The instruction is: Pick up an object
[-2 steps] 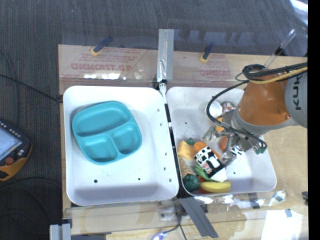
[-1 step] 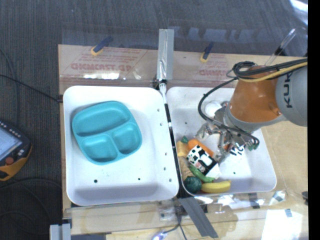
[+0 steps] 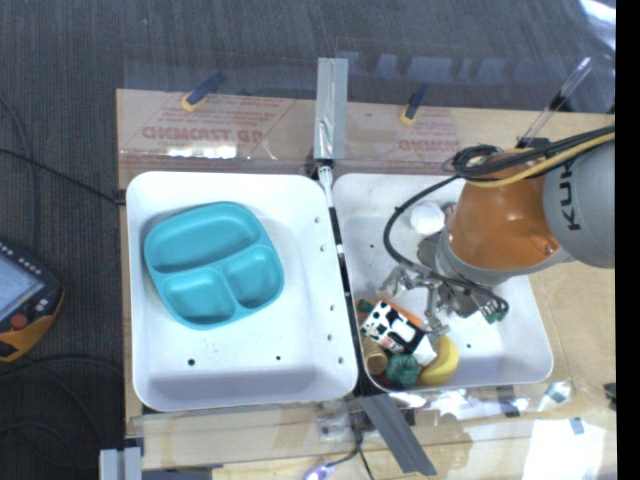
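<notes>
From above, the surface (image 3: 90,368) carries two white bins side by side. The left bin (image 3: 300,268) holds a teal divided tray (image 3: 212,262), lying flat toward its upper left part, well apart from everything else. The right bin (image 3: 520,353) has the arm (image 3: 505,223) reaching in from the right, its orange band over the bin's middle. Below the band the tool (image 3: 440,298) hangs over the bin floor, its metal parts crowded and blurred, so how far it is open, and whether it has hold of anything, cannot be told. Just beside it, toward the bin's lower left corner, lies a small heap: a black-and-white spotted toy (image 3: 392,326), a yellow banana (image 3: 443,360) touching it on the right, a green lump (image 3: 403,370) at the front wall, and a tan piece (image 3: 374,353) at the left. A white ball (image 3: 427,218) lies near the upper middle, partly behind the arm. A dark cable (image 3: 398,230) loops over the bin from the wrist. A black and orange device (image 3: 20,303) lies at the far left.
</notes>
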`<state>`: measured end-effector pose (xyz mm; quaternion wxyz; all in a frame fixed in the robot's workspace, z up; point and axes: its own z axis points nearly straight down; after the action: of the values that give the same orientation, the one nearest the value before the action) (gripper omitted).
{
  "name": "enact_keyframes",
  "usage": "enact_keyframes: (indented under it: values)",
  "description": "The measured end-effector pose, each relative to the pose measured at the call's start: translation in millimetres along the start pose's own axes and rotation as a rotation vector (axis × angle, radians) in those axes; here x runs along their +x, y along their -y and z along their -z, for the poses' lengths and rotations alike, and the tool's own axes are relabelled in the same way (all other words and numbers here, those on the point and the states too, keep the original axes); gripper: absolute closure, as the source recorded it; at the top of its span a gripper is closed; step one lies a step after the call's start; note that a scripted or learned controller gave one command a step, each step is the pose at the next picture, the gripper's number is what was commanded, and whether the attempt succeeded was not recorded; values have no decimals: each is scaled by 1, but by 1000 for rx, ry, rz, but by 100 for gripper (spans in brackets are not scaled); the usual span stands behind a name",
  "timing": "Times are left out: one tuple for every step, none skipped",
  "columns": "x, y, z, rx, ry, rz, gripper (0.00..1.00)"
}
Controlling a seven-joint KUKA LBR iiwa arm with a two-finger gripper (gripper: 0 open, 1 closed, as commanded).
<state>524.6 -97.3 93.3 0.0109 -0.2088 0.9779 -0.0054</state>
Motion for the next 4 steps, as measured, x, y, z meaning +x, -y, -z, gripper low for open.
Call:
enact_keyframes:
  values:
    - [40,40,0,-3,3,284,0]
    - [-46,79,-4,-8,-3,360,0]
    - [-9,128,-4,-12,-4,397,0]
    - [-38,66,-3,-9,-3,388,0]
